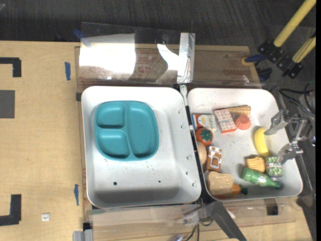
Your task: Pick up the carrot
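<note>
Just right of the banana [261,140]: gripper [282,137] spread wide, nothing held, approach step only; carrot [235,189], seemingly the orange piece well below-left of the banana, next needing a reach across and descent.

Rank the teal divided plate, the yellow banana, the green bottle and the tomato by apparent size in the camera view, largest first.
1. teal divided plate, by far the largest.
2. green bottle and yellow banana: they look close in size, the bottle perhaps slightly longer, so I won't separate them.
3. tomato, smallest.
</note>
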You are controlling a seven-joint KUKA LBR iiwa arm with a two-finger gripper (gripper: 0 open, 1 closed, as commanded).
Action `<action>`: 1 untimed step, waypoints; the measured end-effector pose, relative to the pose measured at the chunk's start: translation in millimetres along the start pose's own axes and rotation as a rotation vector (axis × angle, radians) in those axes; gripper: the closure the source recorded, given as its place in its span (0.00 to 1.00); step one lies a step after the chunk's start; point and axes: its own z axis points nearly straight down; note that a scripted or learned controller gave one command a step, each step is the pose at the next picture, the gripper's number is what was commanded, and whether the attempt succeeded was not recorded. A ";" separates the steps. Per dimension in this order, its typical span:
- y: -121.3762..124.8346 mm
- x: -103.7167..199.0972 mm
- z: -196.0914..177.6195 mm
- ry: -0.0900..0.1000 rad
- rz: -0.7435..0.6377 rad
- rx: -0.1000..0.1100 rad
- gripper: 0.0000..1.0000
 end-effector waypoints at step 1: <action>4.8 15.1 109.8 0.011 -0.097 -0.005 0.00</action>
